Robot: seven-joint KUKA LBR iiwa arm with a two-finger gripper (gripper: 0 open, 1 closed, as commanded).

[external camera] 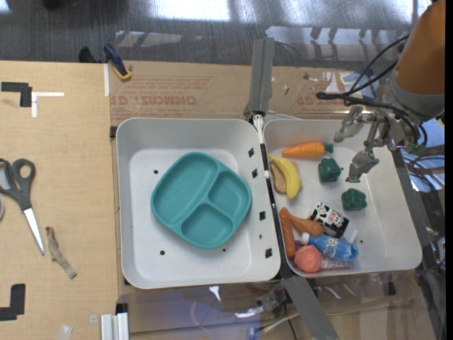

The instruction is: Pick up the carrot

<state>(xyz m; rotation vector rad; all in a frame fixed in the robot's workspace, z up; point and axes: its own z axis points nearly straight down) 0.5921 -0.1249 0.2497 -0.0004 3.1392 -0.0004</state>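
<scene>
Lying near the right bin's far edge, the carrot looks light, stiff and smooth; grip its thick middle. The gripper's fingers hang open, empty.

Single fixed camera, mounted above the bench, angled down at a slant. Both white bins are framed side by side: left bin, right bin. Floor is seen along the top edge. Arm is cut off at the upper right. Moderate distance, whole bench width covered.
</scene>
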